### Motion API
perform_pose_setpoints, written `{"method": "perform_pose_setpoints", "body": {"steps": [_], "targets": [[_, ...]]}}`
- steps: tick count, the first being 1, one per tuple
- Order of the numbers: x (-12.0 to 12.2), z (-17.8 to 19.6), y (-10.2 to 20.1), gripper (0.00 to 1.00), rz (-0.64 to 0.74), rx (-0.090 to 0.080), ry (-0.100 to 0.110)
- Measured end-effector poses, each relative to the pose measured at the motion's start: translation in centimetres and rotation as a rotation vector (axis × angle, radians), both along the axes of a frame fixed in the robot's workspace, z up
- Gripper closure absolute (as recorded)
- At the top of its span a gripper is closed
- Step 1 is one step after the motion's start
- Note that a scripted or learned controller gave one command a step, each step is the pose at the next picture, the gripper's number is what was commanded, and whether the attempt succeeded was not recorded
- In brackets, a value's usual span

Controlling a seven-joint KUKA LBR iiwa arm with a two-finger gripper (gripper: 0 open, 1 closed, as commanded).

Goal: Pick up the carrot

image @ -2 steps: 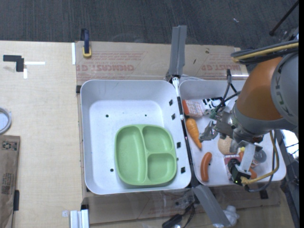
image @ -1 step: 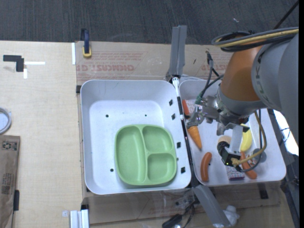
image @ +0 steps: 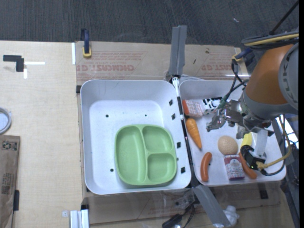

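Right now jaws (image: 216, 120) open, empty — just right of carrot (image: 193, 132), r. bin (image: 280, 172).

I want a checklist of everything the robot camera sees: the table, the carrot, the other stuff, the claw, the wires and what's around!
Surface: pale bench bearing two white bins, left bin and right bin, side by side.
Job's things: carrot lies in the right bin by its left wall, not held.
Clutter: green tray in the left bin; in the right bin a sausage, an egg, a small packet and a snack bag.
Grippers: gripper hangs over the right bin, right of the carrot; finger state unclear.
Cables: black cables and a yellow one run along the arm.
Surroundings: dark floor, blue clamp, tape roll.
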State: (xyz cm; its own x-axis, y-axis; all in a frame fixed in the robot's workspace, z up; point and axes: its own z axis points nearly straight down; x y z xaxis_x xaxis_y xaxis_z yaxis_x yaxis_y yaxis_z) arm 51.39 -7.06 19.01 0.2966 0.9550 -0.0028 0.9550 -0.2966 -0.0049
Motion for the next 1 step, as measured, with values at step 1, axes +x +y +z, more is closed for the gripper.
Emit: {"method": "perform_pose_setpoints", "body": {"steps": [1], "targets": [[-2.43, -8.76, -3.53, 0.0, 0.283, 0.003, -0.001]]}}
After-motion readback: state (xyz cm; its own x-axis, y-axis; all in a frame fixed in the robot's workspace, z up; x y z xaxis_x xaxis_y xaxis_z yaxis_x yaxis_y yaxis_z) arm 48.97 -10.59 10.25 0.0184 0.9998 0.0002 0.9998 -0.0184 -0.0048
